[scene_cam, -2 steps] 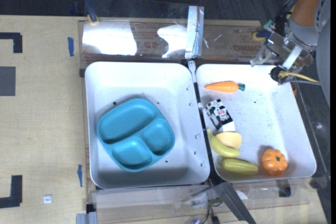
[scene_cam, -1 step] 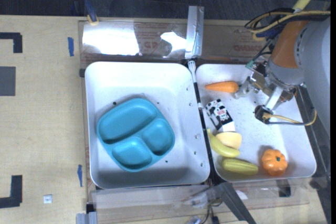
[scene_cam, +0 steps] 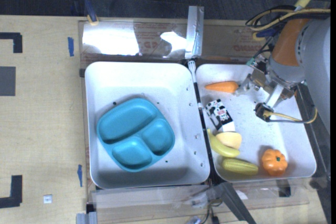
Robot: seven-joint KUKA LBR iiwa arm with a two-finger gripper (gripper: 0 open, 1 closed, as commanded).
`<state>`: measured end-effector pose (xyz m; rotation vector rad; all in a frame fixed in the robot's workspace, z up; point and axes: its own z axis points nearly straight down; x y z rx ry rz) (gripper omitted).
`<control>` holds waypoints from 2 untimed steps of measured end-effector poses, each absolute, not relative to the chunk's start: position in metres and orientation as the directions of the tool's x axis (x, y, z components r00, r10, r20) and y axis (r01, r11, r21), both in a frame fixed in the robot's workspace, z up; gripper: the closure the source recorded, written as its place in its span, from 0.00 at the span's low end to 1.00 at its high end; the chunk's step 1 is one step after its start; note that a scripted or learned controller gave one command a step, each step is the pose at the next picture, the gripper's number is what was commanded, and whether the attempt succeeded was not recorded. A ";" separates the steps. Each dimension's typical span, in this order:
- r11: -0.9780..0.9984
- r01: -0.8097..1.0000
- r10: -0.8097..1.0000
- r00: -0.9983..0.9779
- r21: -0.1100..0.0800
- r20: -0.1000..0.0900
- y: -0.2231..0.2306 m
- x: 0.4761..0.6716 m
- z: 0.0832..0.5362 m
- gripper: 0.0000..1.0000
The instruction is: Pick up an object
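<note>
Yellow plastic corn cob (scene_cam: pixel 240 166) sits at the near edge of the right white bin (scene_cam: pixel 299 136), just left of a small orange toy pumpkin (scene_cam: pixel 274 161). Landmark: the pumpkin. Left of it and slightly farther back, a yellow toy banana (scene_cam: pixel 221 148) touching a pale cream wedge-shaped piece (scene_cam: pixel 229 139). Farther back-left, a small black-and-white cow-print carton (scene_cam: pixel 219 114); print not readable. Well behind the pumpkin, an orange toy carrot (scene_cam: pixel 221 87) lies flat near the bin's far wall. Grey arm with orange band (scene_cam: pixel 287 47) comes in from behind and right of the pumpkin; end effector (scene_cam: pixel 262 93) hovers just right of the carrot tip, can't tell its opening, nothing visibly gripped. Far left of the pumpkin, the left white bin (scene_cam: pixel 105 78) holds a blue three-compartment plastic tray (scene_cam: pixel 135 134). Counter (scene_cam: pixel 39 113) is light wood-grain with black corner marks and blue tape bits. Dark carpet-like floor behind. Faint red print on the cardboard strip behind the bins, illegible.
</note>
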<state>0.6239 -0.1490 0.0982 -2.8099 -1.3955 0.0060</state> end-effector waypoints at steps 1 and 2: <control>-0.472 0.882 0.882 0.472 -0.005 -0.001 -0.196 0.588 0.144 0.00; -0.554 0.832 0.832 0.554 -0.016 0.006 -0.209 0.480 0.131 0.00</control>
